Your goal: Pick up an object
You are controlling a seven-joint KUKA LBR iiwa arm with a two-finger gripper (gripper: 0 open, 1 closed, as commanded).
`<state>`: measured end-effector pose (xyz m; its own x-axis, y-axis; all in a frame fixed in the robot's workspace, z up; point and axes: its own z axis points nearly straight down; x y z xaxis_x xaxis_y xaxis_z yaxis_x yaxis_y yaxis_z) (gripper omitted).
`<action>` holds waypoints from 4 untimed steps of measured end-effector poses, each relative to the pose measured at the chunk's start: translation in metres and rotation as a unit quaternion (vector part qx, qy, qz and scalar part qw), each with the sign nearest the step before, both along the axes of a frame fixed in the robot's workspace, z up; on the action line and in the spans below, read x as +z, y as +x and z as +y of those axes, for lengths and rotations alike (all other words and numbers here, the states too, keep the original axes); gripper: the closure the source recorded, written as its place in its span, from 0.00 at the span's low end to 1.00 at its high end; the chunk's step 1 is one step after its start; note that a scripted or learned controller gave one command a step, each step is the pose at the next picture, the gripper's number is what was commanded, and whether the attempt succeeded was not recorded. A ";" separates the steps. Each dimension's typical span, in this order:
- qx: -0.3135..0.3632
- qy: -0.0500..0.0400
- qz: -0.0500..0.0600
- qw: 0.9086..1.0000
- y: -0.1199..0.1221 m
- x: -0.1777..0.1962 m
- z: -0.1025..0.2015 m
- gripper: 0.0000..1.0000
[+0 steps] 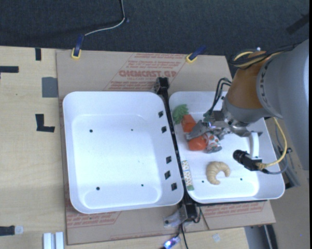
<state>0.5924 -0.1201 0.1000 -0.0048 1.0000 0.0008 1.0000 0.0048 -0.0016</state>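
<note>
The right bin (249,191) holds a beige croissant-shaped toy (217,171), a red-orange object (197,143), an orange carrot-like piece (188,122) with a green leafy top (180,111), and a small patterned item (214,144). My gripper (207,130) reaches down into this bin from the right, its tips right over the red-orange object and the patterned item. The wrist hides how the fingers stand.
The left bin (114,154) lies beside the right one, split from it by a black divider (169,139). Both rest on a cardboard sheet (140,71) on the wooden bench. The arm's grey body and orange band (249,87) overhang the right bin's far right side.
</note>
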 end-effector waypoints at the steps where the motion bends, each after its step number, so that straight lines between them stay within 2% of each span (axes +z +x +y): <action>1: -0.002 0.000 0.000 1.000 -0.002 0.005 -0.002 0.00; 2: -0.003 -0.003 -0.013 1.000 -0.018 -0.008 0.013 0.00; 3: -0.002 -0.003 -0.013 1.000 -0.018 0.003 0.013 1.00; 4: 0.001 0.000 -0.003 1.000 -0.023 0.089 0.116 1.00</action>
<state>0.5694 -0.0045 0.1892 -0.0074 1.0000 0.0003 1.0000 0.0074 0.0046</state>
